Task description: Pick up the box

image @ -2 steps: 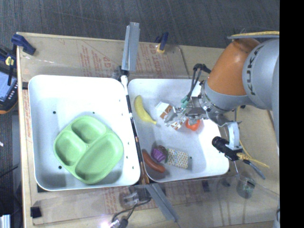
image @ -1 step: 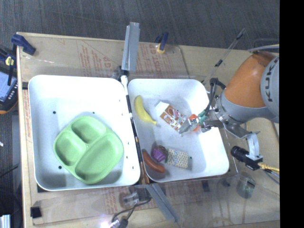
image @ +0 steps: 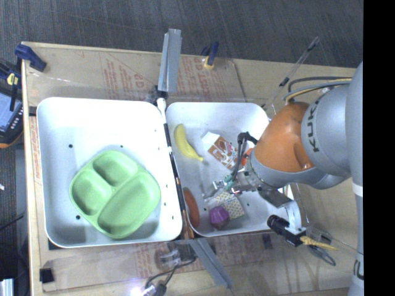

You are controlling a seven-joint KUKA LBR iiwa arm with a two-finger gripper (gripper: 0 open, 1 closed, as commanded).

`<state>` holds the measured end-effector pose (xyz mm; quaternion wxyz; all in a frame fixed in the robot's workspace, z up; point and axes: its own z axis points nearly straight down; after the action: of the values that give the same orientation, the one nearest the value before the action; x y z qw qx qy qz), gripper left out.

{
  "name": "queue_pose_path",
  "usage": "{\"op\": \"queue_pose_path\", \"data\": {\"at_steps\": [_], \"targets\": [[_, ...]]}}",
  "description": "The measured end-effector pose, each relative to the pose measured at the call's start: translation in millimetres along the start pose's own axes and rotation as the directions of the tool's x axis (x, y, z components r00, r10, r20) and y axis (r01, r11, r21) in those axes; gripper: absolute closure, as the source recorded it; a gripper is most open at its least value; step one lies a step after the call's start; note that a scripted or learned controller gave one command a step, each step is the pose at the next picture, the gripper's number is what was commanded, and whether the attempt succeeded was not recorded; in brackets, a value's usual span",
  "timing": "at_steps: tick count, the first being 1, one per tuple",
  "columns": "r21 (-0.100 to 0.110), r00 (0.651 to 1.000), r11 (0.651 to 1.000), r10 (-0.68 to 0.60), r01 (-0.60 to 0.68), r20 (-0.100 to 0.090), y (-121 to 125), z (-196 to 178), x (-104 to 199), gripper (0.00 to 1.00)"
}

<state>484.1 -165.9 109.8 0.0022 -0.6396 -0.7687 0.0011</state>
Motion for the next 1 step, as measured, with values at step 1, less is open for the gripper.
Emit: {"op": "queue_pose_path", "data": {"at_steps": [1], "targets": [[-0.012,1.0,1.0,-0.016,0.016,0.007,-7.4,13.0,-18.5,0.0]]}}
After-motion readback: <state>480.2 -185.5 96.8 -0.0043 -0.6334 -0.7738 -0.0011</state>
